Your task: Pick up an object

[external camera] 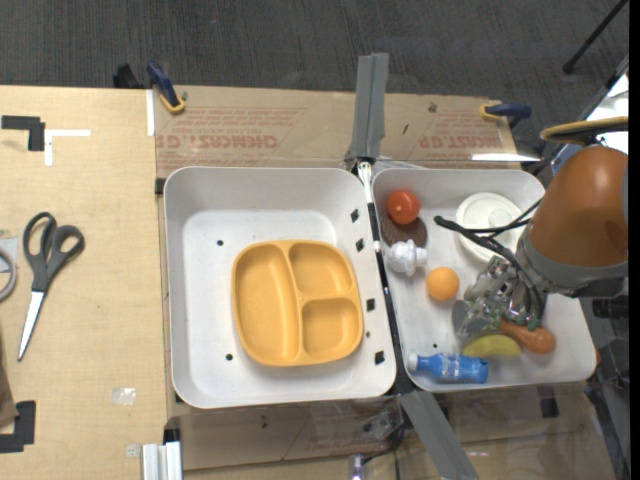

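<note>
In the right bin [570,368] lie a red ball [403,205], a brown disc [410,231], a small white piece [405,257], an orange ball [442,284], a white round lid [487,213], a blue bottle [449,368], a yellow banana-like piece [493,346] and an orange carrot-like piece [532,336]. My gripper [490,303] hangs low over the bin's right half, just above the yellow piece and beside the orange ball. Its metal parts are cluttered and nothing shows clearly between them.
The left bin [190,268] holds a yellow divided plate [297,301]. Scissors [42,263] lie on the wooden bench at far left. A grey bar [369,108] runs up from between the bins, and blue clamps [165,86] hold the cardboard behind.
</note>
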Motion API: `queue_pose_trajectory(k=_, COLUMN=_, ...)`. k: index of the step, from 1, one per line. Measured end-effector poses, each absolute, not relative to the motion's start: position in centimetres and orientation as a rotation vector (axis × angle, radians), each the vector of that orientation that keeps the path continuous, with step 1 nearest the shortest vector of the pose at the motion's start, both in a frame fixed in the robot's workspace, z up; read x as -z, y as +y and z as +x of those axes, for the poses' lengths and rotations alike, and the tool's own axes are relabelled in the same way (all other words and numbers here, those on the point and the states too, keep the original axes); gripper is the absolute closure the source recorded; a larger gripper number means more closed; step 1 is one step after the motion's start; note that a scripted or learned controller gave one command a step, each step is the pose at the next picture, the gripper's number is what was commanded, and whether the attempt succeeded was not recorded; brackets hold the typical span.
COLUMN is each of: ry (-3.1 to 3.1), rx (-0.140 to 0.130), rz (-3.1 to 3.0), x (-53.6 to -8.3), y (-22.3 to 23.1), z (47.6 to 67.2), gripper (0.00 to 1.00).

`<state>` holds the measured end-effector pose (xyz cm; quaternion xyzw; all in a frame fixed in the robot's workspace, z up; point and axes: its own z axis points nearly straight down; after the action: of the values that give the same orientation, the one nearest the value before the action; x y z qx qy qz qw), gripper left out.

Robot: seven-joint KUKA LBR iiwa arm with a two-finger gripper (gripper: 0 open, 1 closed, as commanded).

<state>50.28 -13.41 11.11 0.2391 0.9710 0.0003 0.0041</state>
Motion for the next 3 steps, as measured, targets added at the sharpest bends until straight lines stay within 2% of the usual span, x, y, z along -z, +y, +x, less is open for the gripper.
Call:
queue_pose_trajectory(k=1, ry=3.043, rx=-0.001, rz=0.749, x=-11.1, y=-13.4, z=50.3, gripper=0.0)
queue_pose_trajectory(k=2, ry=2.991, rx=0.0, rz=0.951, x=-9.2, y=-9.8, z=55.1, gripper=0.0)
queue_pose_trajectory(k=3, ry=2.987, rx=0.0, rz=0.961, x=-9.3, y=-10.3, z=56.2, gripper=0.0)
